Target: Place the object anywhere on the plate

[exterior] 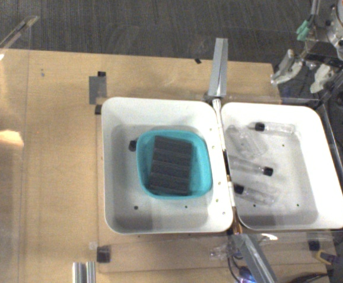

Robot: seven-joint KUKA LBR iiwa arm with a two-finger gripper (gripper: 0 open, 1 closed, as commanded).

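Observation:
A teal plate (202,168) sits in the left white bin (115,158). A dark grey ribbed block (171,164) lies flat on it, covering most of its middle. My gripper (304,73) hangs at the upper right, above the bench beyond the far edge of the right bin (330,175). Its two pale fingers (284,69) stand apart, open, with nothing between them. It is far from the plate and the block.
Several clear tubes with black caps (271,127) lie in the right bin. A small black piece (133,146) rests by the plate's left rim. A grey metal post (219,66) stands behind the seam between the bins.

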